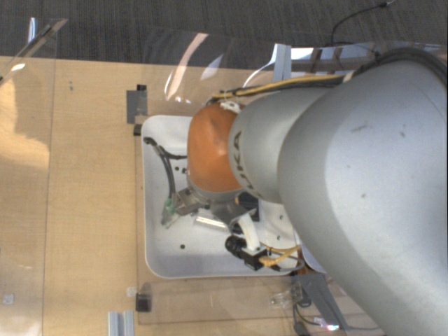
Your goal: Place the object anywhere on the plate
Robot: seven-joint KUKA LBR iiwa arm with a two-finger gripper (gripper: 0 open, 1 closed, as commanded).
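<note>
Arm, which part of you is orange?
The rounded band just above the tool, over the white bin; the bigger arm sections behind it are grey.

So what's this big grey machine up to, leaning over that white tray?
A grey robot arm with an orange band is reaching down into a shallow white bin on the wooden bench. Its gripper sits low over the bin floor near the left side. The arm's bulk hides much of the bin, so whether it has picked anything up can't be told.
</note>
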